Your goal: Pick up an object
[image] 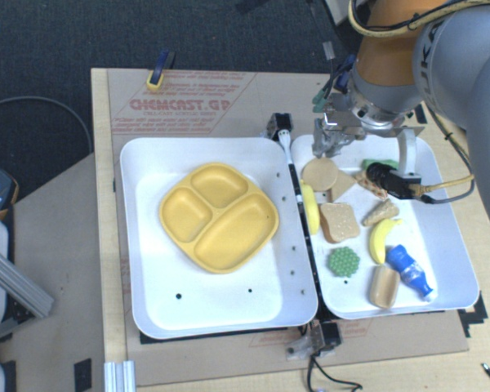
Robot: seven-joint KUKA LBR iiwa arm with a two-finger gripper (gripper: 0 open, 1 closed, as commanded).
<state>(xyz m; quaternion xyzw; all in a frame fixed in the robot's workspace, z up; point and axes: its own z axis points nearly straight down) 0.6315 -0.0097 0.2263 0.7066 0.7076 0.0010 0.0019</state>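
My gripper (pixel 330 144) hangs over the far left corner of the right bin (pixel 449 251), just above a round tan disc (pixel 319 174). Nothing shows between its fingers. Below the disc lie a slice of toast (pixel 339 221), a yellow corn-like stick (pixel 310 209) along the bin's left wall, a green bumpy ball (pixel 343 261), a banana (pixel 380 238), a blue bottle (pixel 409 269) and a tan cylinder (pixel 383 286). A pale brown piece (pixel 380 211) lies right of the toast.
The left bin (pixel 147 284) holds a yellow divided plate (pixel 219 216). A green item (pixel 382 164) sits at the right bin's far edge, partly hidden by the arm. A yellow and blue clamp (pixel 158 72) lies on the cardboard behind the bins.
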